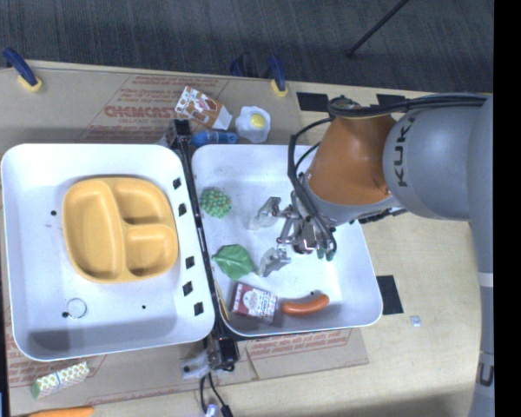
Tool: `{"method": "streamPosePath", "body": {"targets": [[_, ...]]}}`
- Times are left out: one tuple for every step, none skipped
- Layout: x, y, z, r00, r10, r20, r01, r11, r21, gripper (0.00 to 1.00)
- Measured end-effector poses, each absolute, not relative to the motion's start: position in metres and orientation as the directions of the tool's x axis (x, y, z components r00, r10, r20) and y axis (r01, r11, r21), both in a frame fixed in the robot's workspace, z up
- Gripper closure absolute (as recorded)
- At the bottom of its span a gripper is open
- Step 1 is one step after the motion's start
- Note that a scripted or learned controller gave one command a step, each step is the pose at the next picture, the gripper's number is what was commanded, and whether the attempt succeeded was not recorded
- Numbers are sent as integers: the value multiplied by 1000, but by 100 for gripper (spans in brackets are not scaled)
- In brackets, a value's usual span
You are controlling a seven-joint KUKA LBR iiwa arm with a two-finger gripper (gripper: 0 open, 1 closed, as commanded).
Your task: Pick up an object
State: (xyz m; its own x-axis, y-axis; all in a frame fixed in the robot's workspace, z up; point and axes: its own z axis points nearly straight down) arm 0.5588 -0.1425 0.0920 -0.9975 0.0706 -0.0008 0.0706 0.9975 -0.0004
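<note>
My gripper (271,235) hangs over the middle of the right bin (356,272), its two metal fingers spread apart with nothing between them. Just left of the lower fingertip lies a green leaf-shaped piece (234,260). A green bumpy ball (214,202) sits at the bin's upper left. Along the near edge lie a red and white packet (253,302) and an orange-red sausage (305,304). The arm's orange band and grey wrist cover the bin's upper right.
The left bin (35,320) holds a yellow divided tray (120,227). Behind the bins on the cardboard sit a small carton (196,105), a blue item (214,136) and a white and yellow egg-like object (253,122). Black clips line the divider between the bins.
</note>
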Motion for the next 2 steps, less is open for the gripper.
{"method": "streamPosePath", "body": {"targets": [[513, -106, 91, -976, -219, 3, -219, 976, 1, 0], [489, -112, 140, -737, -676, 0, -676, 737, 0, 0]]}}
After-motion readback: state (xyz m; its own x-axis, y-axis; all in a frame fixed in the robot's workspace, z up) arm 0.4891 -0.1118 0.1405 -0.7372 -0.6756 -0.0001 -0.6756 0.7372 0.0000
